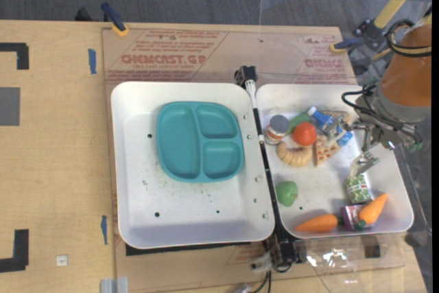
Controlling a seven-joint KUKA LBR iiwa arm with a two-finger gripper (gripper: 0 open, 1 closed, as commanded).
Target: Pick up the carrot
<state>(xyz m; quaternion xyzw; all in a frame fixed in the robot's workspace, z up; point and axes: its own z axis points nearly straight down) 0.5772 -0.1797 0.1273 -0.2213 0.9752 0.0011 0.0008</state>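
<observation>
**Operator:** Report gripper status.

**Arm:** My two-finger metal gripper (365, 160) hangs over the right white bin (403, 183), fingers slightly parted, holding nothing. Step in hand: approach, I judge.

**Operator:** Target?

**Arm:** The orange tapered carrot (317, 223) lies near the front wall. Next: move forward-left, then descend. The left white bin (130, 168) holds a teal divided plate (200, 141).

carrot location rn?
In the camera view, the carrot lies along the near edge of the right bin, just below the green pepper and left of the purple packet.
</observation>
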